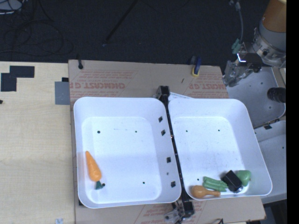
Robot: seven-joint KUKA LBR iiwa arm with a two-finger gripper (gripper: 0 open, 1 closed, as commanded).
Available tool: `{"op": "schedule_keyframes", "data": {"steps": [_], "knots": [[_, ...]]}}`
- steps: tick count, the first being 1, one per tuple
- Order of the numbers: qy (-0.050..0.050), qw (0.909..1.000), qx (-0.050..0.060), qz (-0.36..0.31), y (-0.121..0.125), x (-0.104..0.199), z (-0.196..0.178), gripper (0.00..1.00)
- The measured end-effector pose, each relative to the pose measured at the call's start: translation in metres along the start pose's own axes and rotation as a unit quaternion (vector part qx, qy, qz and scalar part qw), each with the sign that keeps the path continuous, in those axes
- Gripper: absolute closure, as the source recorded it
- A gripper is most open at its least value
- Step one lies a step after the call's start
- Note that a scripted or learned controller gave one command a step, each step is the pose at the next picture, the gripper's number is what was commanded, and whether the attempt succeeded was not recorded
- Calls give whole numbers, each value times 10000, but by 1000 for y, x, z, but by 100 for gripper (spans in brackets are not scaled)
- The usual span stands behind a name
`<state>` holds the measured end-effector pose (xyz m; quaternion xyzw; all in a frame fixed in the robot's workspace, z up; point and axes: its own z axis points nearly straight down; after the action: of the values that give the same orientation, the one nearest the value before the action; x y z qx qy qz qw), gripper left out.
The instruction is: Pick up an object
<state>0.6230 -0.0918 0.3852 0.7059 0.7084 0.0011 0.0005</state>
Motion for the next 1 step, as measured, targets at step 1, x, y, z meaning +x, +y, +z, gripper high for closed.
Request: {"op": "schedule_keyframes", "data": {"steps": [1], "knots": [[8,10000,-51,-37,-32,85,-133,100]]}}
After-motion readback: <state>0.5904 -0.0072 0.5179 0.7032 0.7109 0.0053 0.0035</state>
